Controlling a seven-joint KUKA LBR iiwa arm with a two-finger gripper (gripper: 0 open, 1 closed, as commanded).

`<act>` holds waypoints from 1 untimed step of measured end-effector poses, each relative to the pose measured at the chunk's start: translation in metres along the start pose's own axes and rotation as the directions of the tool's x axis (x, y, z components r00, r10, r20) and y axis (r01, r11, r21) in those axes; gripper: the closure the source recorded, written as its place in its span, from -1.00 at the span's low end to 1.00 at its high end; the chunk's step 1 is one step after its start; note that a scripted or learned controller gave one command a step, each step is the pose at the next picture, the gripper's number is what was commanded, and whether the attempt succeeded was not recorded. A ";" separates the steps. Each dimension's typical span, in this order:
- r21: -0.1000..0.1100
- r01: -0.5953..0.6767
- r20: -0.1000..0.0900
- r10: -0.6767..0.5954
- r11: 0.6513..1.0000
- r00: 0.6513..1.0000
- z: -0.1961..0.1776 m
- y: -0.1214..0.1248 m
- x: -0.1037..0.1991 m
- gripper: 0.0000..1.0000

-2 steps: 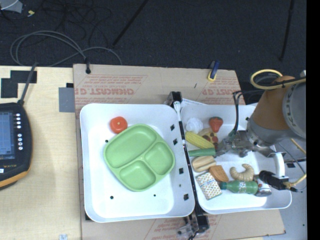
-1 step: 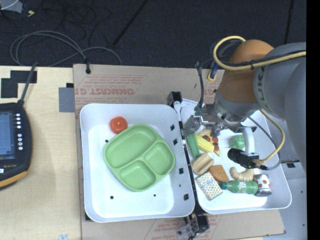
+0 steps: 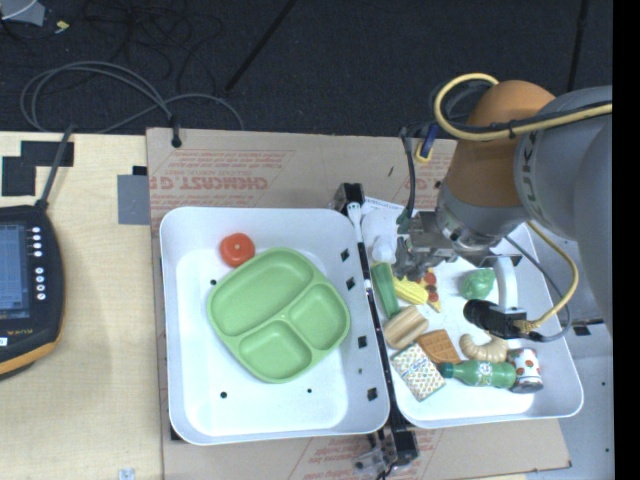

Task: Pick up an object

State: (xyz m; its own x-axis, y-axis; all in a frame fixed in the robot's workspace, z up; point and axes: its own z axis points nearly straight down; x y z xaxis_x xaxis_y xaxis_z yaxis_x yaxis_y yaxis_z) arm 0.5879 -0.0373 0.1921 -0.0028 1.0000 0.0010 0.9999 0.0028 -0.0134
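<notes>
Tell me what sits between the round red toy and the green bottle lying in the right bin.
In the camera view, the green three-section plastic plate, the bins' meeting walls, then the bun-shaped toy and brown cracker.

Two glossy white plastic bins (image 3: 190, 368) sit on matt brown cardboard (image 3: 280, 163); the green divided plate (image 3: 278, 313) looks smooth, matt plastic.

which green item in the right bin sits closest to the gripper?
The long green vegetable, by the bin's left wall below the gripper. The green bottle and green lump sit farther off.

Green divided plate (image 3: 278, 314) w/ red-orange ball (image 3: 237, 249) in white bin (image 3: 190, 368); green bottle (image 3: 483, 373), checkered box (image 3: 417, 372).
</notes>
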 end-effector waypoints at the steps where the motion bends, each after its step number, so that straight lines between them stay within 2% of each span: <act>1: -0.013 -0.005 0.003 0.005 1.000 1.000 -0.070 -0.020 -0.035 1.00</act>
State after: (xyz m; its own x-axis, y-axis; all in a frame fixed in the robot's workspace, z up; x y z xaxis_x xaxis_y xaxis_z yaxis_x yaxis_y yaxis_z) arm 0.5689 -0.0724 0.2624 0.0023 1.0000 -0.0018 1.0000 -0.0023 -0.0004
